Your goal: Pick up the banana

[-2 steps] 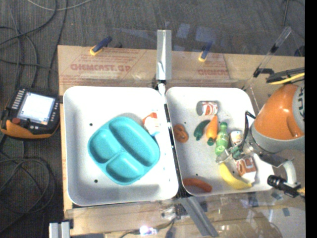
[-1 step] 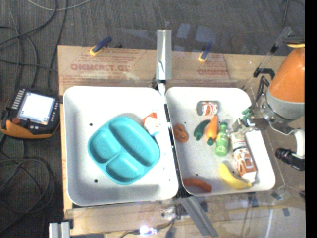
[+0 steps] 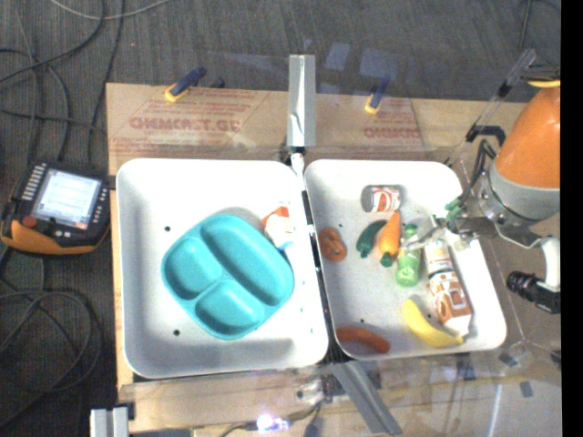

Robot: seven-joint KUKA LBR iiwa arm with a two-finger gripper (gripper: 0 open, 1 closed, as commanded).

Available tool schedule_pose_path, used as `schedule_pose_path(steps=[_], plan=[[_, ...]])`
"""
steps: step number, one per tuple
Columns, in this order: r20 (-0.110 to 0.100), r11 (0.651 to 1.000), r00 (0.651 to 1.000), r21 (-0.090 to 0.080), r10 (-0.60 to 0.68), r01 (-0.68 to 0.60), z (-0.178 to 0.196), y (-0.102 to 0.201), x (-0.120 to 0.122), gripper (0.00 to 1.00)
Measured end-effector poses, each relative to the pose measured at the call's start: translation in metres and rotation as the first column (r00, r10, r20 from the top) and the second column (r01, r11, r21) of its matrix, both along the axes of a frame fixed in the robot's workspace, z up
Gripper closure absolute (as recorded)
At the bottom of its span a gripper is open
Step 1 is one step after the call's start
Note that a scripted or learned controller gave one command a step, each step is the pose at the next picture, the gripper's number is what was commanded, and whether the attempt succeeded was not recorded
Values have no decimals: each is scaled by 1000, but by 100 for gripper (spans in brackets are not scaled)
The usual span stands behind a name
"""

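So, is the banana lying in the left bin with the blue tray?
No, the banana lies in the right bin, near its front right corner beside a carton.

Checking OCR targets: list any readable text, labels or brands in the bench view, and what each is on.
Red lettering on the cardboard sheet, left and right panels: too blurred to read.
Label on the can: unreadable.
Print on the carton: unreadable.
Screen of the pendant: glare, nothing legible.
No text reads clearly.
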State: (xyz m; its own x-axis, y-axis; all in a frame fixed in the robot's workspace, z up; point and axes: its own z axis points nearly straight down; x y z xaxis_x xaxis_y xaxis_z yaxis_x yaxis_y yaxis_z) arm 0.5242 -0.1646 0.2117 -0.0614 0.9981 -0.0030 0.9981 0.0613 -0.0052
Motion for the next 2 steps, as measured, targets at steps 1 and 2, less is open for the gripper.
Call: schedule_pose_path(steps=[1,2], plan=[[0,1000,1000,0,0,0,0,0,0,0],[5,998,998,3,70,-70,-100,-20,-21,0]])
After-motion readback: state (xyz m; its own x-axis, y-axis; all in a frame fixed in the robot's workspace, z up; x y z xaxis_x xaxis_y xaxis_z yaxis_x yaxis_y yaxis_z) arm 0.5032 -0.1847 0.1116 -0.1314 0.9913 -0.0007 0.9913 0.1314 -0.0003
